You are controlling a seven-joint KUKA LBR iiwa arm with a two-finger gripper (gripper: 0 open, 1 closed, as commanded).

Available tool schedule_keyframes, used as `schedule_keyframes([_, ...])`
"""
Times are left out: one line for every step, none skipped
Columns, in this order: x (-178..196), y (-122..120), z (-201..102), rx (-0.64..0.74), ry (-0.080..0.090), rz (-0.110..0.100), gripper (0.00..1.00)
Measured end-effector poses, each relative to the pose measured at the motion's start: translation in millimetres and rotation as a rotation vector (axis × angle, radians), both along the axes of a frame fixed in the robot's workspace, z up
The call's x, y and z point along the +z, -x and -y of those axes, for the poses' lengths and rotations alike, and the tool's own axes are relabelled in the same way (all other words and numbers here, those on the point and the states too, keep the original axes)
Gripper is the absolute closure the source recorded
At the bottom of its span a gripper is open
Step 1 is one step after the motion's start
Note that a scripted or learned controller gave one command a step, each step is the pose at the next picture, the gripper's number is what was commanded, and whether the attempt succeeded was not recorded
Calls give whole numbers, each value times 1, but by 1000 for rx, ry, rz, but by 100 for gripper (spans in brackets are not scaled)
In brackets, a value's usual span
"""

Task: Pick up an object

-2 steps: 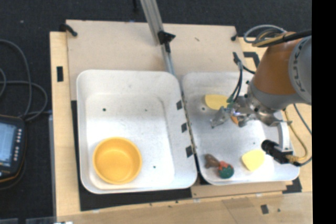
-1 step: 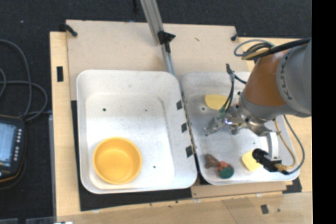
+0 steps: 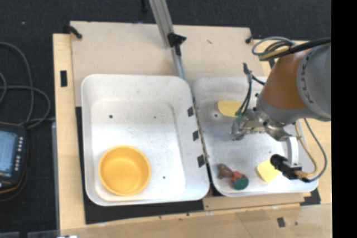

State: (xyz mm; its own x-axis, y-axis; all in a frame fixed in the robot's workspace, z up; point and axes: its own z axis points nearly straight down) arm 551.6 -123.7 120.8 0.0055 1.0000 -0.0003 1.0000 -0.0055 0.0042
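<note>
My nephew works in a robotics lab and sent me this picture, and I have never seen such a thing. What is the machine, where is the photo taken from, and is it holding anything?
The photo is taken by one fixed camera above a bench, looking down at a slant. The grey and orange shape on the right is a robot arm reaching in. Its pincer hangs over the right bin, one of two shallow white trays. I cannot tell whether the pincer holds anything. In that bin lie a pale yellow piece beside the pincer, a yellow block, a small brown item and a green and red item near the front edge. The left bin holds a yellow bowl.
</note>
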Motion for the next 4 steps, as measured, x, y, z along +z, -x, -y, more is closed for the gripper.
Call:
schedule_keyframes([48, -10, 1, 8, 1, 2, 100])
schedule_keyframes([82, -12, 2, 8, 1, 2, 100])
schedule_keyframes([95, -36, -53, 14, -2, -1, 100])
schedule_keyframes([95, -58, -112, 14, -2, -2, 100])
